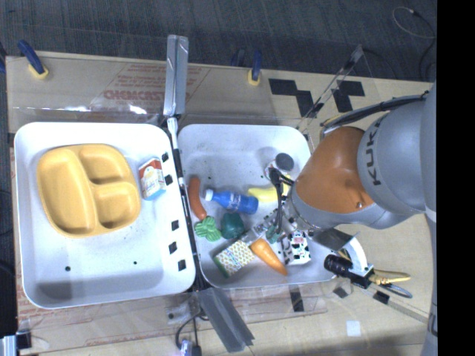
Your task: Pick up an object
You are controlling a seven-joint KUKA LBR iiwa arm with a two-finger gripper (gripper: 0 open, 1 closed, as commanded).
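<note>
A: What occupies the left white plastic bin (44, 273)?

B: A yellow moulded tray with three compartments (87, 188) lies in its upper half. Just beside the tray's right edge sits a small red-and-white carton (151, 178), close to the bin's right wall.

A: And the right white plastic bin (223, 141)?

B: A cluster of small items in its lower half. An orange sausage-shaped toy (196, 197) lies along the left wall. To its right is a blue plastic bottle with a white cap (233, 200), and beyond that a yellow rounded piece (263, 194). Below the bottle sit a green leafy plastic toy (208, 229) and a dark teal rounded block (233, 225). Lower still are a green-and-white patterned packet (235, 256), an orange plastic carrot (268, 256) touching it, and a black-and-white spotted toy (297, 248) near the right wall.

A: Where is the arm?

B: The grey arm with an orange band (334, 180) reaches in from the right, over the bin's right side. The two-finger gripper (279, 225) hangs among the items, just above the carrot and beside the spotted toy.

A: Is anything grasped?

B: That cannot be told; the tip is too cluttered to read.
</note>
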